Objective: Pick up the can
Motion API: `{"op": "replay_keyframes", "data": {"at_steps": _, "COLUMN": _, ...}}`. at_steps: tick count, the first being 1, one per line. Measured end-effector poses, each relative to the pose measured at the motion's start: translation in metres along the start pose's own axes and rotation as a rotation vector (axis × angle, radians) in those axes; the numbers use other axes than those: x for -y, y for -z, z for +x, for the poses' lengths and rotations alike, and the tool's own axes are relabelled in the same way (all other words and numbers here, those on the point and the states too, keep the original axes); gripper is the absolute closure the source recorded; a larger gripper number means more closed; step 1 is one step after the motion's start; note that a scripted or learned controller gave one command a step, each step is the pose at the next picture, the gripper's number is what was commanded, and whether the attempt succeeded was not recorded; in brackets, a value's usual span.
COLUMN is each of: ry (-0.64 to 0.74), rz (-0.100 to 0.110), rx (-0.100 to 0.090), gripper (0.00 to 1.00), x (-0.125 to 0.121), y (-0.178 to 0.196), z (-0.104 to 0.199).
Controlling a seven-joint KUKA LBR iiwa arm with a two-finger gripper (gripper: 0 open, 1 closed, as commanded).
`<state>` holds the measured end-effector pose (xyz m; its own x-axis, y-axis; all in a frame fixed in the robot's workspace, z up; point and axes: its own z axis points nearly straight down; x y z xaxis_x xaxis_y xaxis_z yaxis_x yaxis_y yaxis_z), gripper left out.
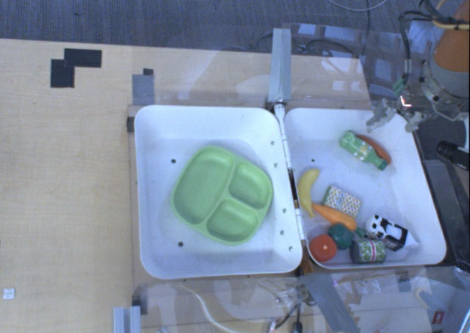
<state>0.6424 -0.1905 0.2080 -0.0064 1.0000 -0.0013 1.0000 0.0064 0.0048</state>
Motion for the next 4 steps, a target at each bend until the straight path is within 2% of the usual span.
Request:
{"op": "replay_keyframes", "data": {"at_steps": 1, "ry": 0.204, "rz": -0.003, "rx": 0.002, "gripper": 0.0, "x": 0.023, "y": 0.047, "z": -0.011}}
{"op": "replay_keyframes", "data": {"at_steps": 2, "ry": 0.194, "rz": 0.001, "rx": -0.001, "gripper": 0.0, "x": 0.091, "y": -0.078, "z": 0.015}}
{"op": "replay_keyframes", "data": {"at_steps": 3, "ry": 0.183, "rz": -0.005, "rx": 0.001, "gripper": 0.0, "x": 0.017, "y": -0.12, "z": 0.006}}
{"op": "replay_keyframes", "data": {"at_steps": 4, "ry": -0.073, "rz": -0.007, "rx": -0.001, "gripper": 0.0, "x": 0.085, "y": -0.118, "z": 0.056}}
